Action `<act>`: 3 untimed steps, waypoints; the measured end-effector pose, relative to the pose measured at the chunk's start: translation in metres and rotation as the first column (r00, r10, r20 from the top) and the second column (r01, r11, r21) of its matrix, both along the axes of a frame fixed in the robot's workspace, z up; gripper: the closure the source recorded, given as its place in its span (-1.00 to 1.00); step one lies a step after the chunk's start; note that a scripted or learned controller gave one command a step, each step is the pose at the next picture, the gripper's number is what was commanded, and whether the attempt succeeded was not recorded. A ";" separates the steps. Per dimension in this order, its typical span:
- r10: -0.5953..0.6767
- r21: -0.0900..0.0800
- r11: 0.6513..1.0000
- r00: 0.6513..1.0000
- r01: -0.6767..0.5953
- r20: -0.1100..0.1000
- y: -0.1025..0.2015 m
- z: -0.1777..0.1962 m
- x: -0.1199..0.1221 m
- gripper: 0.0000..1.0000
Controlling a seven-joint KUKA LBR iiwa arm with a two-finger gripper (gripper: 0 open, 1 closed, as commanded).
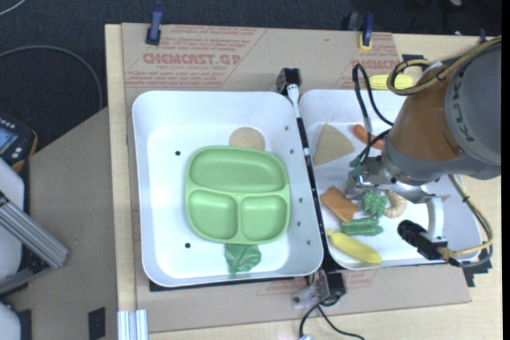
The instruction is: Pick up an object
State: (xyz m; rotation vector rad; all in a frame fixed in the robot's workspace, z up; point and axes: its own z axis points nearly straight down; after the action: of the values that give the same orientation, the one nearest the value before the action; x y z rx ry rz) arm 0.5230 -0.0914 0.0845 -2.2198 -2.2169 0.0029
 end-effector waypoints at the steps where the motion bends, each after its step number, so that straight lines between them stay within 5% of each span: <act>1: 0.015 0.005 1.000 1.000 -0.015 0.015 0.113 0.105 -0.014 1.00; 2: 0.013 0.004 1.000 1.000 -0.013 0.019 0.187 0.223 -0.008 1.00; 3: 0.003 -0.002 1.000 1.000 -0.003 0.007 0.182 0.226 -0.010 1.00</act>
State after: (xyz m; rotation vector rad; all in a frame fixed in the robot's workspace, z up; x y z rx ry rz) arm 0.5133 0.0901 0.3105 -2.2203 -2.2251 -0.0020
